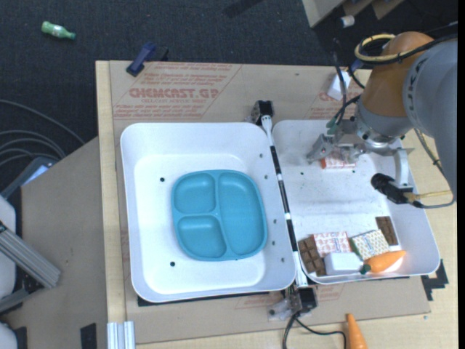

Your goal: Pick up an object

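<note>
Gripper (336, 145) sits low over the far end of the right bin (421, 227), carried by the grey arm (429, 86) with its orange band (389, 78) reaching in from the right. Whether the gripper is open or closed cannot be told from this slanted view, since its metal parts blur together. Just below it, touching or nearly touching, lies a small white packet with red print (338, 164) on the bin floor; the print is too small to read, and nothing shows the packet clamped. A black cable end (389, 187) hangs beside the arm, over the same bin.

At the near end of the right bin a cluster of objects lies packed together: a brown chocolate-like bar (308, 254), a white box with pink markings (330, 242), a plain white block (343, 262), a speckled yellowish packet (367, 241), another dark brown bar (387, 229), and an orange carrot (385, 262) against the near corner.

The left bin (138, 195) holds a blue plate with three compartments (218, 214), lying flat near its middle.

Both bins rest on a brown board (182, 93) printed in red with "CHEMCAST", the remaining letters unclear. A blue clip (142, 59) sits at the board's far edge, and a green object (57, 30) lies on the dark floor beyond.
</note>
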### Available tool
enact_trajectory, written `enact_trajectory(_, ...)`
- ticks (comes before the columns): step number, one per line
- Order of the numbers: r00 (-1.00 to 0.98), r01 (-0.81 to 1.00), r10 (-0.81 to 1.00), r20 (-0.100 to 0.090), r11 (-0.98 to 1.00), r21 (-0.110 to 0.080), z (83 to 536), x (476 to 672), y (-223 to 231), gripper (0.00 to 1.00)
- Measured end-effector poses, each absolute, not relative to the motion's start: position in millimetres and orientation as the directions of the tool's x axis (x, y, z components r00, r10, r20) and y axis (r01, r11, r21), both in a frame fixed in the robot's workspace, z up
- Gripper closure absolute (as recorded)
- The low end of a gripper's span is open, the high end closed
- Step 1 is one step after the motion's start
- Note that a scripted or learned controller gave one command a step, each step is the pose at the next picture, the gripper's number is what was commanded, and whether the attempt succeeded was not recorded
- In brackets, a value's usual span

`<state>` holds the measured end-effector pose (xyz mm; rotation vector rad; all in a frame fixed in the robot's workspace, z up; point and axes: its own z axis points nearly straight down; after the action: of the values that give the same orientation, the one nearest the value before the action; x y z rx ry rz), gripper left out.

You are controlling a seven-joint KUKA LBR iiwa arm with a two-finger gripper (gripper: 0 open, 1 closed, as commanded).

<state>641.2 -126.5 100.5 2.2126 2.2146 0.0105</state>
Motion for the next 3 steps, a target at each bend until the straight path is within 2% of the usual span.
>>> enact_trajectory(1, -0.001, 1.000, 1.000, -0.003, 0.001, 0.015, 111, 641.8, -126, 1.00)
enact_trajectory(2, -0.001, 1.000, 1.000, -0.003, 0.001, 0.014, 111, 641.7, -126, 0.00)
enact_trajectory(3, 0.000, 1.000, 1.000, -0.003, 0.000, 0.006, 89, 666.5, -121, 0.00)
